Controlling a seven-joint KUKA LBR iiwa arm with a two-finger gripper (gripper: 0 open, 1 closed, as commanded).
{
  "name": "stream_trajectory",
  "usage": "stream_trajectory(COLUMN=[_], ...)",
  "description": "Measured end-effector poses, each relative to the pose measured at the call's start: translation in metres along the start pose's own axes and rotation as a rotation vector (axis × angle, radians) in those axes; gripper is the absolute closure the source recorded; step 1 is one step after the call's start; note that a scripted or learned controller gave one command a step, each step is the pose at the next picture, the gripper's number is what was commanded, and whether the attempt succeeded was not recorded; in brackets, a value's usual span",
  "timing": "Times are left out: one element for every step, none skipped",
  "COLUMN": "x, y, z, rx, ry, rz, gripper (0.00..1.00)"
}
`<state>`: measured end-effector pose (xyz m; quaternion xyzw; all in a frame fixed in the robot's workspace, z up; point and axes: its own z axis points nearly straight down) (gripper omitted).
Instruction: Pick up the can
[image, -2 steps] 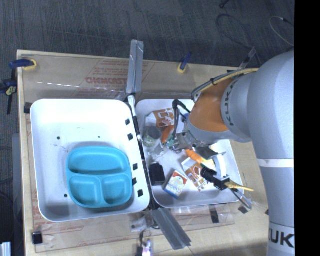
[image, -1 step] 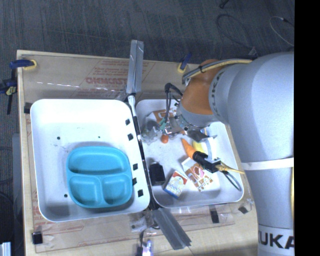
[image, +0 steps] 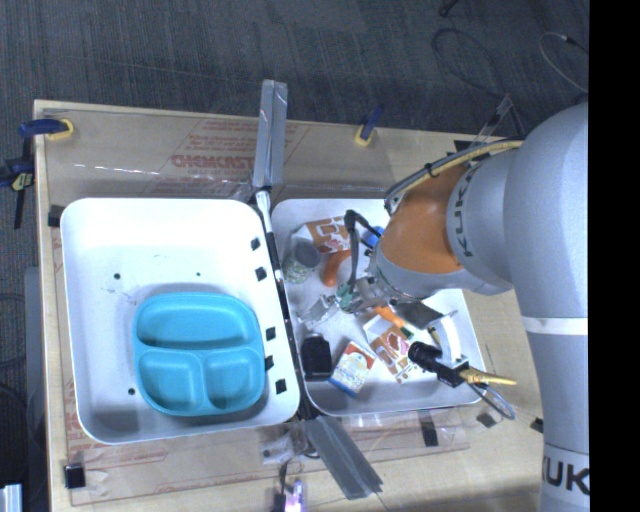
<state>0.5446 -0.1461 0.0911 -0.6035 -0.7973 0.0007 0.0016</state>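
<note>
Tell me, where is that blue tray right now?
The blue tray lies in the left white bin, toward its near end, across the divider from the cluttered right bin.

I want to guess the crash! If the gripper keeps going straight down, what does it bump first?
Probably the clutter in the right bin, near the can. The gripper hangs there, but depth is unclear.

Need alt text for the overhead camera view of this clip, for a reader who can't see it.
A grey KUKA arm with an orange band reaches from the right, low into the right shallow white bin, over a clutter of small packages and tools. The left shallow white bin holds a light blue three-compartment plastic tray. No can is clearly identifiable in the clutter.
</note>
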Motion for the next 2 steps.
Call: stream_trajectory(x=[0.014,-0.022], y=[0.01,0.059], z=[-0.015,-0.003], rx=[-0.001,-0.001], ry=[-0.002,-0.001], rz=[0.032,0.035], gripper=[0.0,0.0])
